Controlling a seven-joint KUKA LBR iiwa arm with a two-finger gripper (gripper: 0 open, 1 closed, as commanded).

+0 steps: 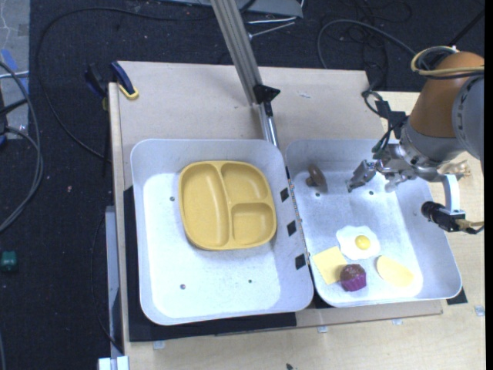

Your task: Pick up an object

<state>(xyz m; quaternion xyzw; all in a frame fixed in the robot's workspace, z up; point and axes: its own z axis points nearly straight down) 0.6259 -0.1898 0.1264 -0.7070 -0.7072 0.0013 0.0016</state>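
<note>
Purple ball (353, 277) sits apart from your gripper (362, 176), whose fingers look spread, gripping nothing, hovering for a pick.

Grey arm (470, 118), orange wrist band (437, 102)

Divided tray (227, 205) in left bin (154, 284); toy foods clustered in right bin (431, 276), near front.
</note>
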